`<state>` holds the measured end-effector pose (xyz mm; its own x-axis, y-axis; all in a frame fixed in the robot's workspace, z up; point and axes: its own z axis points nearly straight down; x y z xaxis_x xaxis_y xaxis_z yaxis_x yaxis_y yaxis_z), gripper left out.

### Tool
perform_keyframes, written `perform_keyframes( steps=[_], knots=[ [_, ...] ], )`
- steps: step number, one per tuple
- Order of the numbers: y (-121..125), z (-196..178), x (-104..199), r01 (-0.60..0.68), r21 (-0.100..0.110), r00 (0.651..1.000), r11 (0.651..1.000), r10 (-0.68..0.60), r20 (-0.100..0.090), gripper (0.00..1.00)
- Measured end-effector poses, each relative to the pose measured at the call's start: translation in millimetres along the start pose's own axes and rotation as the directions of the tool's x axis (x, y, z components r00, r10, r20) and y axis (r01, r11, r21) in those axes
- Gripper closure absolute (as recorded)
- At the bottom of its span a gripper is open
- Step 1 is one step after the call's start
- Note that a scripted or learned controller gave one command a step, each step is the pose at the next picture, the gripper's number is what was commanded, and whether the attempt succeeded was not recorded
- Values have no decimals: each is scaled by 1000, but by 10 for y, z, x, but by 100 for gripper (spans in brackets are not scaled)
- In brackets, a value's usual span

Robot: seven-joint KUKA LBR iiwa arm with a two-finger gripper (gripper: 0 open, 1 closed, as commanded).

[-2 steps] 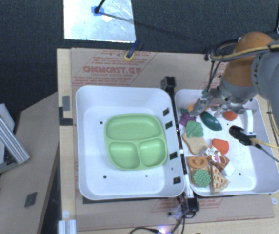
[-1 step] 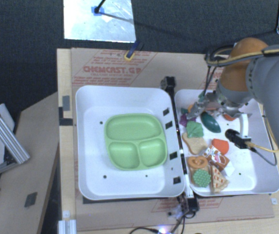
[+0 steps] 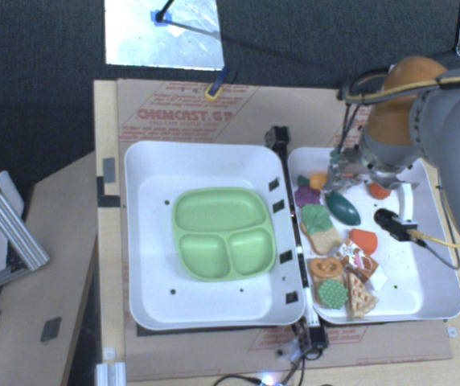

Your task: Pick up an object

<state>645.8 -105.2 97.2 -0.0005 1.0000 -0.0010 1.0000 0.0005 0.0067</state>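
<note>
Pincer (image 3: 344, 170) lowered into right bin (image 3: 431, 288), just above dark green toy (image 3: 342, 207); finger spread cannot be told, perhaps blurred. Toy food heaped beside. Green divided plate (image 3: 222, 233) seen in left bin (image 3: 149, 215).

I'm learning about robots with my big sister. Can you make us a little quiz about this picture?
1. True or false: the green divided plate lies in the left bin.
2. What lies closest to the gripper? A) the dark green oval toy B) the waffle toy C) the yellow clip
3. Fill in: the pile of toy food lies in the ____ bin.

Key: 1 true; 2 A; 3 right.
</note>
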Motion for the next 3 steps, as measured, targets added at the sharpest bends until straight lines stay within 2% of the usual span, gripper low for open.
perform_keyframes(
  steps=[1,2,3],
  knots=[
    [11,-463,70,4,1,1000,1000,-4,-1,100],
    [79,-1111,72,5,-3,1000,1000,-5,0,100],
    [91,-1286,72,5,3,1000,1000,-5,-1,100]
  ],
)
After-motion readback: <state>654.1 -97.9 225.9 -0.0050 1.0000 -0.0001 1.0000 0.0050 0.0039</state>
